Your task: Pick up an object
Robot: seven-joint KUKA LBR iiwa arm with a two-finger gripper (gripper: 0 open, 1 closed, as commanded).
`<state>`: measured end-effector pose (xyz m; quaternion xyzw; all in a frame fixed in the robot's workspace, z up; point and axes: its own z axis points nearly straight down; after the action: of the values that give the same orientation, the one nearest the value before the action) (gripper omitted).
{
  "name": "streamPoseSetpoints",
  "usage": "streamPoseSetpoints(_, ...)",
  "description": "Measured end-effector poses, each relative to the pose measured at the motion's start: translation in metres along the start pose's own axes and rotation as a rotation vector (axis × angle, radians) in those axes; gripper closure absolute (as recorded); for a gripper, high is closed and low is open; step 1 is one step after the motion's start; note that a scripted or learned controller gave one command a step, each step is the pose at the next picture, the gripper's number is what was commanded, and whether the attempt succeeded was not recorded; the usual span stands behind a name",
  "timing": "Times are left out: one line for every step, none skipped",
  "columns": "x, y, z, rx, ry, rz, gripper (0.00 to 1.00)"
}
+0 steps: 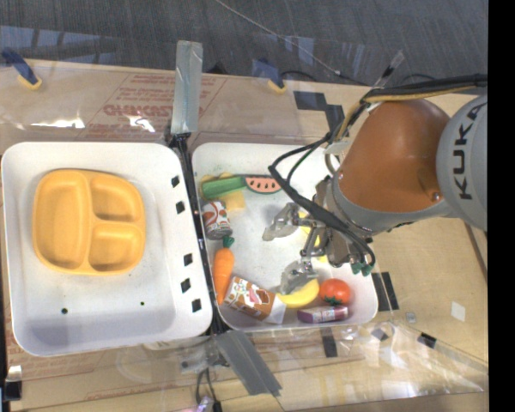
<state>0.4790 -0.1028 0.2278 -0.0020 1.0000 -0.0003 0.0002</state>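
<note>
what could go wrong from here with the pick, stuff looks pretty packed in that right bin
1. The tool hangs over a tight cluster: banana, tomato and snack packet lie touching, so a descent may nudge neighbours or catch two.
2. These items sit against the right bin near wall, which could block a finger.

Arm (395, 166) reaching in from my right, orange band bulging up toward camera, wrist angled down-left. Black cables looped round wrist. Gripper (289, 249) low, fingers (281, 221) spread apart, nothing between them as far as I can see.
</note>
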Motion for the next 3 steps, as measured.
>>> streamPoseSetpoints(-0.052,-0.104,-0.081,0.004,-0.007,-0.035,0.00)
streamPoseSetpoints(-0.031,-0.106,0.057,-0.004,0.008,-0.003,0.00)
streamPoseSetpoints(-0.068,-0.107,0.135,0.000,-0.002,0.005,0.00)
